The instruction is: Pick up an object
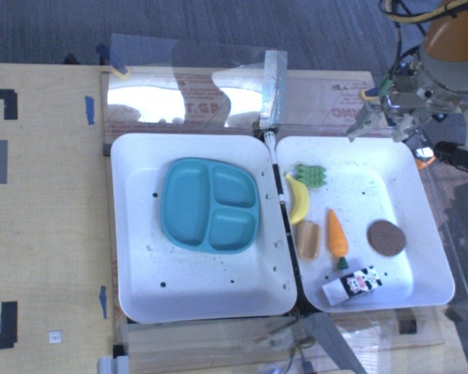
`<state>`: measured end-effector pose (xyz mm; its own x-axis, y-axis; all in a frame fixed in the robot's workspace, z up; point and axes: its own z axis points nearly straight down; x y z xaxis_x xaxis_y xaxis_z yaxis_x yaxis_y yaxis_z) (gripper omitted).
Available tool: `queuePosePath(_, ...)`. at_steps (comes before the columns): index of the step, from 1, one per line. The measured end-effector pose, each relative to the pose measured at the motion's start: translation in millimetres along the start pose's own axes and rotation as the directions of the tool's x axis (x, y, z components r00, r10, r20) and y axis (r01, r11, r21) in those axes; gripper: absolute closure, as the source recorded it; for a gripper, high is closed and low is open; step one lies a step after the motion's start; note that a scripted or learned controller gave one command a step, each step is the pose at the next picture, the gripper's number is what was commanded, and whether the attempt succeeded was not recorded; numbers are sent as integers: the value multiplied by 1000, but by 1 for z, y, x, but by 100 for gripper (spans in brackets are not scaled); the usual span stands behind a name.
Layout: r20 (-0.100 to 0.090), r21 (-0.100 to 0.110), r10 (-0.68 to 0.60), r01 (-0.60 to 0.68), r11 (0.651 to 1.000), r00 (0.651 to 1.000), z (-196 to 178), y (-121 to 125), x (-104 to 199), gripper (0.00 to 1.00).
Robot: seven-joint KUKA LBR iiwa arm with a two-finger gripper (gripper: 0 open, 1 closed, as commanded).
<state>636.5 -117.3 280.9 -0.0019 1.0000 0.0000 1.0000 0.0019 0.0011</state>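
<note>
Camera view, step: While nothing is sitting between the jaws [382, 123], the arm is hanging above the far right corner of the right bin [421, 201], so the pick looks not yet begun.
Target choice: the carrot [337, 234] and the brown disc [386, 238] are lying apart from their neighbours, which makes either a cleaner pick, I judge, than the banana [298, 199] pressed near the bin wall.
Other things: a green toy [311, 175] is lying by the banana's top, a tan piece [307, 240] just below the banana, and a black-and-white box [351, 285] near the front edge.
Approach: coming straight down and closing across the carrot's narrow width would likely be safest; the flat disc may slip.
Risk: the tan piece is lying just beside the carrot and could get nudged.
Arm pose: the orange band [451, 29] is showing at top right, the wrist pointing down and left toward the bin.
Jaws: whether they are apart or together, I cannot tell.
Left bin: a blue plate [210, 205] is sitting in the left bin [132, 232].
</note>
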Motion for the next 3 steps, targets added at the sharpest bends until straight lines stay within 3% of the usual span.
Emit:
queuePosePath(1,-1,9,37,-37,999,999,101,-55,63,0)
queuePosePath(2,-1,-5,167,-167,986,986,193,-82,20,0)
queuePosePath(3,-1,-11,170,-170,985,985,181,-81,20,100)
